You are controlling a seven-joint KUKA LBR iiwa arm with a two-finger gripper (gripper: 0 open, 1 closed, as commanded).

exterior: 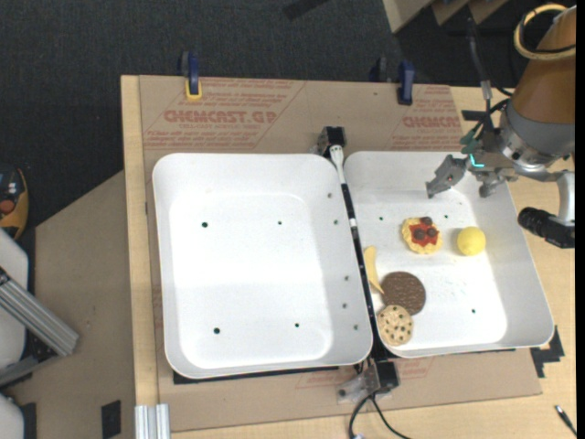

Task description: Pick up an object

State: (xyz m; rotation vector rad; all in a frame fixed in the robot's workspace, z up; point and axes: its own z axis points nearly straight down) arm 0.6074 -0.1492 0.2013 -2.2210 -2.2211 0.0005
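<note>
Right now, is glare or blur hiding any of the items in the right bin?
Camera view: even, soft light and no glare on the right bin; the lemon, tart and both cookies read sharp, with faint shadows; the gripper looks slightly soft.

"CHEMCAST G.P", apparently, in red on the brown board (228,108) behind both bins.

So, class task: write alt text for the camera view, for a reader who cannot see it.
A grey and orange arm reaches in from the right, its gripper hanging over the far part of the right bin. In that bin lie a tart, a yellow ball, a banana, a dark cookie and a pale cookie. The left bin adjoins it.
</note>
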